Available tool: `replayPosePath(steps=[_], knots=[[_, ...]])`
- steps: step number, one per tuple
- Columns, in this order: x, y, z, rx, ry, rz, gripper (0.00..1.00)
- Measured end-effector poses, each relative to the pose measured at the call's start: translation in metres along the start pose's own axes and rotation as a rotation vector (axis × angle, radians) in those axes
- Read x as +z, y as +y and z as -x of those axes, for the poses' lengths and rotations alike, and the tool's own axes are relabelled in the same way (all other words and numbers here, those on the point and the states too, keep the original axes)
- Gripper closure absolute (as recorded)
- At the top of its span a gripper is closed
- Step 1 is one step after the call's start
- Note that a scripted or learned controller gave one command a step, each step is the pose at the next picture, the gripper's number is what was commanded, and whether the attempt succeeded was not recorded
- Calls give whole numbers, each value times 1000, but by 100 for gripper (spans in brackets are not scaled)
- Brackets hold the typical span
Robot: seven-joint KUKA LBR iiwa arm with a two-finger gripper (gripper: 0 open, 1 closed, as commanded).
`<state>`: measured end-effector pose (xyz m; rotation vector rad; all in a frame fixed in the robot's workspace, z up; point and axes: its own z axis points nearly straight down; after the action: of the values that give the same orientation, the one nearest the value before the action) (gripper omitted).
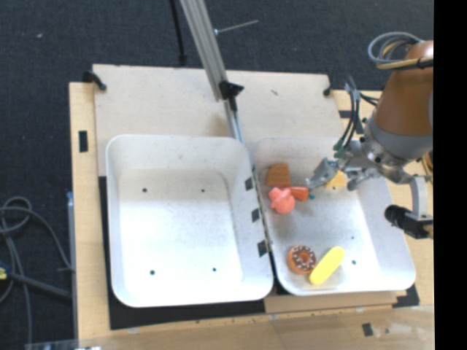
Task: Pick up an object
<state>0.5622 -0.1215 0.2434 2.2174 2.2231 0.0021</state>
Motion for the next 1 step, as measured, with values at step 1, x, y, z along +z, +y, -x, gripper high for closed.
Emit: replayPosePath(steps=[1], knots=[[0, 0, 0, 3, 0, 1, 0]])
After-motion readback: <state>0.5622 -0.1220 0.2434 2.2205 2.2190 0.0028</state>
